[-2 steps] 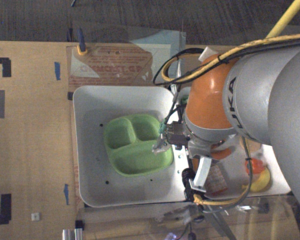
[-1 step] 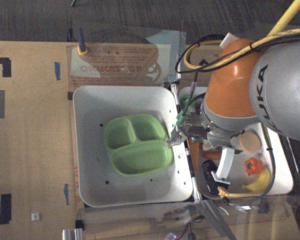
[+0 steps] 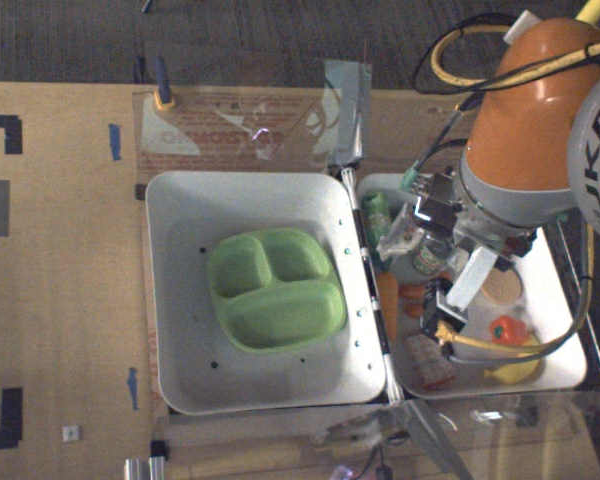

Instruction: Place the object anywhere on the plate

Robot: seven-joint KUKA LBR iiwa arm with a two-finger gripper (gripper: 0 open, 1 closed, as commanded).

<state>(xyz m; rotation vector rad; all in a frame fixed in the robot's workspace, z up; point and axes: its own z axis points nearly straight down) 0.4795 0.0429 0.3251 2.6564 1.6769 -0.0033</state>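
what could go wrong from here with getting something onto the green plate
The right bin is crowded: carrot, banana, green bottle and other items lie close together, so the gripper may grab the wrong item or nudge its neighbours. The divided plate sits in the left bin, so the carry must clear the rims between bins.

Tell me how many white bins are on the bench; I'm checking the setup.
2. The left bin holds the green plate. The right bin, beside it, holds small objects under the arm.
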